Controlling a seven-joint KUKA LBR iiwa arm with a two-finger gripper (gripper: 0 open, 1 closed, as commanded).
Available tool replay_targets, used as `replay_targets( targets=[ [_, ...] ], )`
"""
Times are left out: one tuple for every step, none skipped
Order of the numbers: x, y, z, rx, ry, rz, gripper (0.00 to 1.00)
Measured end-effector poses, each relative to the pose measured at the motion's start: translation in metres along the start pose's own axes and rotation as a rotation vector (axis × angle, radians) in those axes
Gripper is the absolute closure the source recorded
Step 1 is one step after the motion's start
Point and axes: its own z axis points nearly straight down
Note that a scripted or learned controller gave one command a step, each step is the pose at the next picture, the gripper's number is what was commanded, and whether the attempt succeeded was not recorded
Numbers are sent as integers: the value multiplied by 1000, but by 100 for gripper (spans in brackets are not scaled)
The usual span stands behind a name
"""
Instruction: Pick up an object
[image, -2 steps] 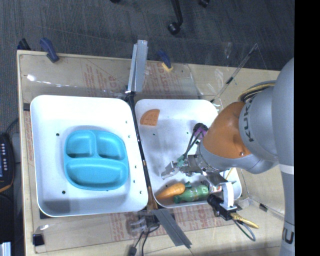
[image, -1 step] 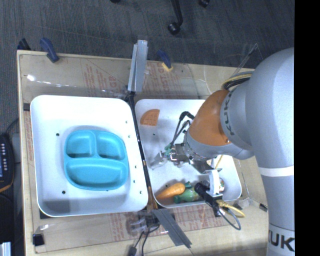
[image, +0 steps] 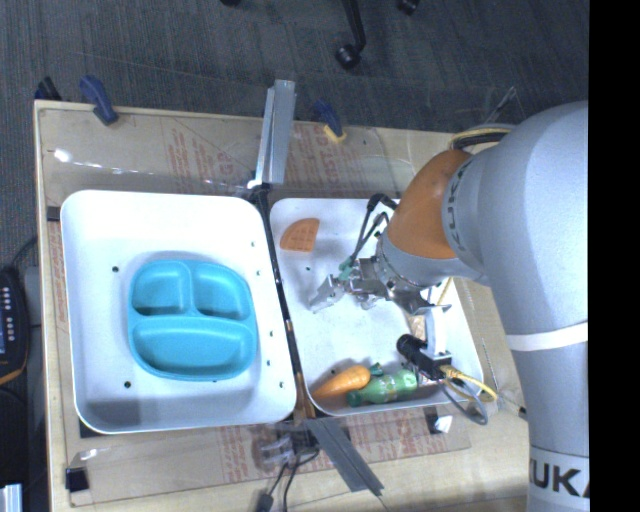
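Tool (image: 325, 294) grip unclear; smooth carrot (image: 341, 380) beside glossy green bottle (image: 393, 386).

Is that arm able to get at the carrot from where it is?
Probably yes. The carrot lies uncovered at the near edge of the right bin, with the gripper above the same bin; only the green bottle crowds it.

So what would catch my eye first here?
Probably the big grey arm with its orange band, reaching in from the right over the right bin. Next, the bright blue divided tray lying in the left bin. Then the toy carrot and green bottle along the right bin's near edge.
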Motion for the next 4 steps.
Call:
replay_targets(
  targets=[
    [-16, -83, -1, -5, -1, 0, 0],
    [-16, -81, -12, -7, -3, -6, 100],
    [-16, -81, -12, -7, -3, -6, 0],
    [18, -48, 0, -1, -1, -3, 0]
  ],
)
